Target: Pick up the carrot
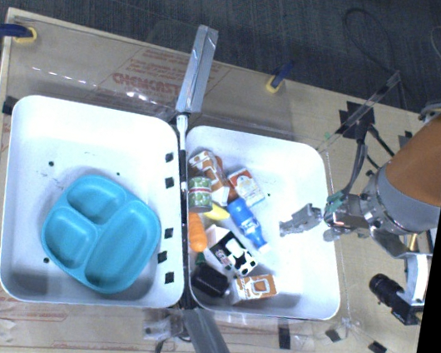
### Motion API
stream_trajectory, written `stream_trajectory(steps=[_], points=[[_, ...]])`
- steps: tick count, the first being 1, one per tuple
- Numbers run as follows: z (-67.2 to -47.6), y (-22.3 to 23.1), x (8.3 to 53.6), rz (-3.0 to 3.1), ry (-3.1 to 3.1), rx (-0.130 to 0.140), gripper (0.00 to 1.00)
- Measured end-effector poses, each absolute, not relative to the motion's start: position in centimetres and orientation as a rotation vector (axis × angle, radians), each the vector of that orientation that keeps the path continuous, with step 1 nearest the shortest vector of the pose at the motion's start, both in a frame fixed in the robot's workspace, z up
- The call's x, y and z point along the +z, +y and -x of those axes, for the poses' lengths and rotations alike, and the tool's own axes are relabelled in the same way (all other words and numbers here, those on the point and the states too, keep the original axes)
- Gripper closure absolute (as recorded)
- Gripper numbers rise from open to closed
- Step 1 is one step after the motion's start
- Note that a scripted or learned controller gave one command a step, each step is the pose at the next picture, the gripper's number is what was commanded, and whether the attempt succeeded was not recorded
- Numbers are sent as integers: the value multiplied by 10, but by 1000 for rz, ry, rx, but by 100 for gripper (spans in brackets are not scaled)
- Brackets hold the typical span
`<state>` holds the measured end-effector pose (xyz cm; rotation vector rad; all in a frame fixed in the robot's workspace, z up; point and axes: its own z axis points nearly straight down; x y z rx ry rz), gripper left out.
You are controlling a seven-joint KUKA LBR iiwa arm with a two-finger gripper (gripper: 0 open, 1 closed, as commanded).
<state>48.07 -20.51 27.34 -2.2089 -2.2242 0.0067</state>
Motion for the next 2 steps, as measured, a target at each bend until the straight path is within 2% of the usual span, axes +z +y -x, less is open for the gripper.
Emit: stream_trajectory(steps=[1,2], points=[[-477,-144,99,2091,-2342,2,0],[-555,-124,93,1509,-2767,22,0]])
